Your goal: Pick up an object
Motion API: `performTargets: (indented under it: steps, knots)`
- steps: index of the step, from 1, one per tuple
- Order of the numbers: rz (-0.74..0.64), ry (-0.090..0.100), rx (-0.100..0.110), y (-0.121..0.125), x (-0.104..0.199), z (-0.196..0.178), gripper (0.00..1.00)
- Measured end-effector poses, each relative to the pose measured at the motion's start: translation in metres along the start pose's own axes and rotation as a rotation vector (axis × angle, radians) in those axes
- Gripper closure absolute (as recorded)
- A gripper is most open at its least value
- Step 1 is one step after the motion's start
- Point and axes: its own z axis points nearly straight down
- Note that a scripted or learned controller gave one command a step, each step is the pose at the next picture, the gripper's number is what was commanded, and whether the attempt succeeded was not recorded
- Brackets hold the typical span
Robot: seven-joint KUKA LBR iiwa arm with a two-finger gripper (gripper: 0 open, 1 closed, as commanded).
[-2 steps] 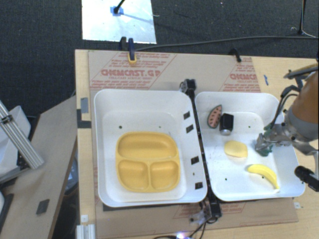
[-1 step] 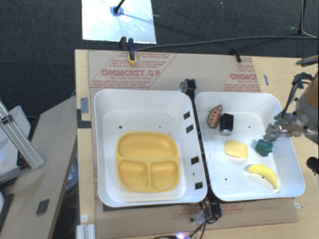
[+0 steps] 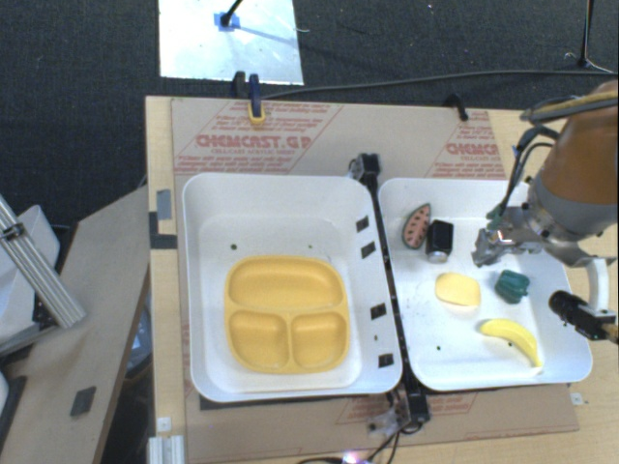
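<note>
Teal block looks the likeliest pick: it lies in the right bin, toward the right side, just below and right of the gripper.

- Other candidates, same bin: pale yellow round piece mid-bin, just left of the teal block; banana on the near side; watermelon slice and small black cylinder side by side at the far left.
- Left bin holds a yellow divided tray; well apart from the arm, not a likely target.
- Gripper hangs over the right bin between the black cylinder and the teal block. Seen from above and partly masked by the wrist, so I cannot tell whether it is released or clenched. Nothing is visibly between it.
- Height above the bin floor cannot be read from this slant.

Doing the step well, as I judge it:
- Commit to one object. Teal block and yellow piece sit close together, so a careless descent could nudge one while reaching for the other.
- Centre over the block before dropping, and line the closing direction across its shorter side.
- Come straight down, close only at floor level, lift vertically.
- Banana is the fallback: isolated, but curved and low, prone to slipping.
</note>
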Motion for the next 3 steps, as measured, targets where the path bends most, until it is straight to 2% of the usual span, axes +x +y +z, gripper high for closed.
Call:
performTargets:
  steps: [2,3]
  knots:
    - [0.000,0.001,0.000,0.038,0.113,-0.020,1.00]
    - [0.001,0.000,0.001,0.051,0.161,-0.009,1.00]
